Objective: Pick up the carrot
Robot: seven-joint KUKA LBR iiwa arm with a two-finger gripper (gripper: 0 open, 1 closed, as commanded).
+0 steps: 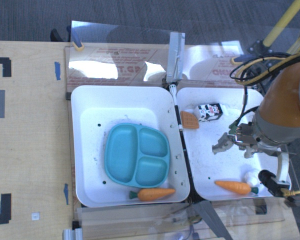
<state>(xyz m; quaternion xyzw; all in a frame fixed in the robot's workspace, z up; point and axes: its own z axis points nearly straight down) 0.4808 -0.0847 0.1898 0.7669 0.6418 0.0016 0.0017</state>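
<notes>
Glossy white right bin [205,176], tapered orange carrot [233,186], metal end effector [224,145] spread wide above, nothing between.

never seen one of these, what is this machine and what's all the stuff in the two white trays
This is a single photo from a camera fixed above a bench, looking down at a slant. The grey and orange machine on the right is a robot arm; its grasping tool hangs over the right white bin, with nothing visibly held. That bin holds a carrot, a small waffle-like orange piece and a black-and-white toy. The left white bin holds a teal divided plate and a second carrot along its near edge.
</notes>
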